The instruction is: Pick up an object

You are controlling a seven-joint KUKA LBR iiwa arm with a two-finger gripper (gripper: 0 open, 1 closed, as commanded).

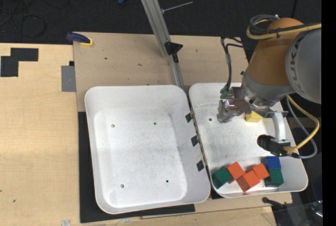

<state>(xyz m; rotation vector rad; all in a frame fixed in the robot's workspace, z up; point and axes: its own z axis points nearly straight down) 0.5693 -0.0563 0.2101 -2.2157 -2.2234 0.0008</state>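
Camera view from above shows a yellow block (253,117) lying in the right bin (231,141), up near its far side, at about two o'clock from the middle of that bin. The gripper (227,113) hangs just beside the yellow block, at its nine o'clock, low over the white floor of the bin. I cannot tell whether it is apart or together, and nothing can be seen held in it. The grey arm (278,62) with its orange band comes in from three o'clock and covers part of the bin's far corner. At about five o'clock in the same bin sits a little heap of blocks close together: a green block (222,175), an orange block (235,170), a second orange block (248,181), a third orange block (260,171) and a blue block (272,163), with one more green block (275,178) at the edge. The left bin (139,149) lies right beside it, at nine o'clock. Both bins rest on the tan surface (37,130). A silver rail (155,14) leans up at twelve o'clock.
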